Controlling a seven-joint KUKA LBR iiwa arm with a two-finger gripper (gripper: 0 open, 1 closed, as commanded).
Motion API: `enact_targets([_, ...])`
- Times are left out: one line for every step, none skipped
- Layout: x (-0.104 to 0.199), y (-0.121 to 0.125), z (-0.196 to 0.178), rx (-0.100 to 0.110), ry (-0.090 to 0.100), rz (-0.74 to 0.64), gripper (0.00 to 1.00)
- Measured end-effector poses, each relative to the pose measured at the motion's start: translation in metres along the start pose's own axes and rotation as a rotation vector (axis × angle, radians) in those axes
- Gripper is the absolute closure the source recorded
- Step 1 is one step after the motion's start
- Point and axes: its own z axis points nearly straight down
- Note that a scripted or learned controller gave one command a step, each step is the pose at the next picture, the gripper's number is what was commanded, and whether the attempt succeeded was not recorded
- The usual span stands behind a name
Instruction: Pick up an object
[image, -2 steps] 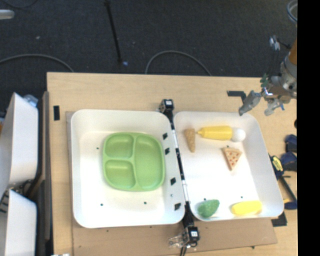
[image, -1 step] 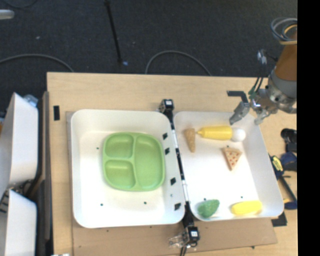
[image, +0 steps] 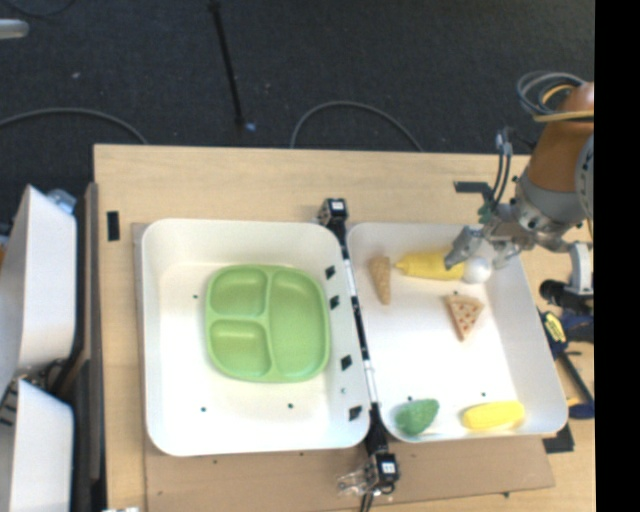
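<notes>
The right bin (image: 515, 345) holds several small items. A yellow elongated piece (image: 422, 265) lies near its far edge, with a tan cone (image: 380, 278) just to its left. An orange-brown triangular wedge (image: 463, 315) sits near the middle. A green lump (image: 417, 415) and a yellow oblong piece (image: 492, 415) lie by the near edge. My gripper (image: 476, 254) hangs at the far right of this bin, right at the yellow elongated piece's right end. A small white rounded thing (image: 479, 268) shows just under the gripper; what it is stays unclear.
The left bin (image: 170, 400) bears a green divided plate (image: 267, 322). A black clipped divider (image: 350, 320) runs between the bins. The arm (image: 555, 170) comes in over the bench's far right corner. Cables lie on the dark floor behind.
</notes>
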Motion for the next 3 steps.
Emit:
enact_targets([-0.002, -0.004, 0.054, 0.014, 0.0, -0.001, 0.0])
enact_targets([-0.003, -0.004, 0.041, 0.016, 0.002, -0.002, 1.0])
enact_targets([0.006, -0.002, -0.015, -0.011, -0.001, -0.003, 1.0])
